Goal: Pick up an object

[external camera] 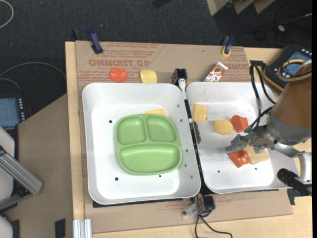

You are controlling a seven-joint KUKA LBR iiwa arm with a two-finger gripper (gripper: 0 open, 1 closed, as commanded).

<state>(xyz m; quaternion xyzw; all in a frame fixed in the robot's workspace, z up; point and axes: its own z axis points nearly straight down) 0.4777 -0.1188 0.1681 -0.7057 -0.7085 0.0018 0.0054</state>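
The right bin (218, 175) holds several small items. A pale yellow block (199, 113) lies near its left wall, with an orange-yellow piece (223, 127) and a red block (239, 123) to its right. Lower down, a second red block (239, 158) lies beside a tan piece (259, 156). My gripper (249, 147) hangs low over these two, at the end of the grey and orange arm (292, 113) that comes in from the right. The wrist hides whether anything is gripped.
The left bin (99, 133) holds a green divided plate (147, 144) with a yellow piece (155, 112) behind it. On the cardboard behind the bins lie an orange item (118, 74), a yellow block (148, 76) and a red-white packet (216, 73). Black cables (256, 83) hang near the arm.
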